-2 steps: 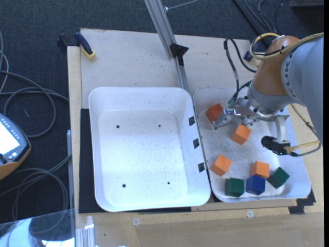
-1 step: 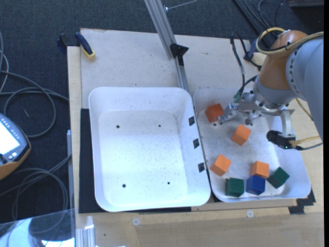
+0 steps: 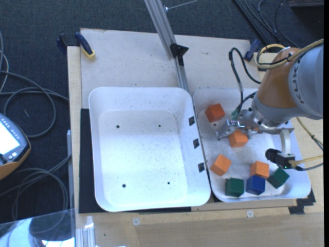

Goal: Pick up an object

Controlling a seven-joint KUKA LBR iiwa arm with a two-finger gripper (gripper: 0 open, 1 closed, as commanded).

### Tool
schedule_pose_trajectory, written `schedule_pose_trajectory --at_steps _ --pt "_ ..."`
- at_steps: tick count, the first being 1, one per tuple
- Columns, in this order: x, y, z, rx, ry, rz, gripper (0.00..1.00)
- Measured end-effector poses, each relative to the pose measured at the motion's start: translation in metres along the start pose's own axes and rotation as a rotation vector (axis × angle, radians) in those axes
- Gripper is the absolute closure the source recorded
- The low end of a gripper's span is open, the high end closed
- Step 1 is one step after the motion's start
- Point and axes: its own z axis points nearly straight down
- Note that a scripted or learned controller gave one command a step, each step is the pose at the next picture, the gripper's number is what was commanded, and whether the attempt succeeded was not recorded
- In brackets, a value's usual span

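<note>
The tabletop (image 3: 133, 60) is a pale wooden board on a dark carpeted floor (image 3: 36, 14), and it carries two shallow white bins side by side. The left bin (image 3: 95, 138) is the larger-looking of the two and shows only small dark specks on its floor. The right bin (image 3: 205, 99) holds all the blocks. The arm (image 3: 295, 86), grey with an orange band, reaches in from the right and bends down over the far half of that bin. A slanted metal post (image 3: 162, 22) rises from the far edge of the tabletop between the bins. The gripper (image 3: 232, 129) hangs low in the middle of the right bin, just beside an orange block (image 3: 239, 139) that sits at its near side — whether its fingers are spread or closed on anything I cannot tell, since the metal parts blur together there. Another orange block (image 3: 215, 112) lies just to the far left of the gripper. Nearer the front, a third orange block (image 3: 221, 164) sits apart on the left, and a fourth (image 3: 260, 169) rests close to a blue block (image 3: 255, 184). A dark green block (image 3: 234, 187) lies left of the blue one, a second green block (image 3: 278, 178) to its right. Black cables (image 3: 20, 102) loop over the floor at the left.
</note>
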Motion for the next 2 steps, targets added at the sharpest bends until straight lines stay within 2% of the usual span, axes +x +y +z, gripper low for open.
schedule_pose_trajectory --at_steps 1,2 --pt "0.019 0.011 0.000 -0.007 -0.002 -0.004 0.00" --pt "0.033 -0.012 0.000 -0.001 -0.001 -0.001 0.00"
